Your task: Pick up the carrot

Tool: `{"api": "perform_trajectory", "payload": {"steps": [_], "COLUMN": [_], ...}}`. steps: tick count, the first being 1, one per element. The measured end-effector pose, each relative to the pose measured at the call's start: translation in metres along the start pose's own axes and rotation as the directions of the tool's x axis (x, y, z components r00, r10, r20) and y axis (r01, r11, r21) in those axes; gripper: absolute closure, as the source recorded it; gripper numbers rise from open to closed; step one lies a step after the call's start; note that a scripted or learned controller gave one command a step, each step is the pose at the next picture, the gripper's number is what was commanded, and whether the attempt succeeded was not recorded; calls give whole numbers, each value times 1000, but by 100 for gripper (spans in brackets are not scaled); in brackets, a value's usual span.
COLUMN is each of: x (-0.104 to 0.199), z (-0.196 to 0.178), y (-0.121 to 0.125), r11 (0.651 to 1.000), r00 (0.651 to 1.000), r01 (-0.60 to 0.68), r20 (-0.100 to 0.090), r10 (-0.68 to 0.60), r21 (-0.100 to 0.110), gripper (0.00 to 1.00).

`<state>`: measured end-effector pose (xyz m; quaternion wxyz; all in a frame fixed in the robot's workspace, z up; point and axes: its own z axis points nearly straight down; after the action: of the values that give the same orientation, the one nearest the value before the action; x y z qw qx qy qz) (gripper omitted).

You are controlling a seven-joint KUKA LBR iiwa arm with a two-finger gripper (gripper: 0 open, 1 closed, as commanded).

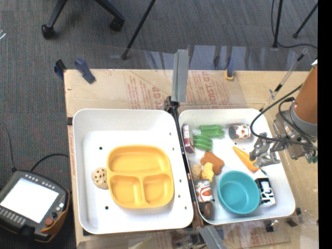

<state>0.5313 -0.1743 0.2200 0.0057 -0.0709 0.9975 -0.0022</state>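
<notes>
Grey arm (pixel 301 119) with orange band; black cables; metallic pincer (pixel 263 157)

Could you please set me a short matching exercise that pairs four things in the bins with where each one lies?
Things:
1. cookie
2. carrot
3. teal bowl
4. green beans

Places:
A. right bin, under the gripper
B. left bin, left of the yellow tray
C. right bin, far side
D. right bin, near side

Pairs: 1-B, 2-A, 3-D, 4-C
</notes>
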Motion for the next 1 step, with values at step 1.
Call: {"api": "perform_trajectory", "payload": {"steps": [1], "x": [27], "z": [-31], "y": [77], "r11": [984], "r00": [984], "r01": [180], "r20": [-8], "r10": [-181], "r21": [-9], "gripper": [100]}}
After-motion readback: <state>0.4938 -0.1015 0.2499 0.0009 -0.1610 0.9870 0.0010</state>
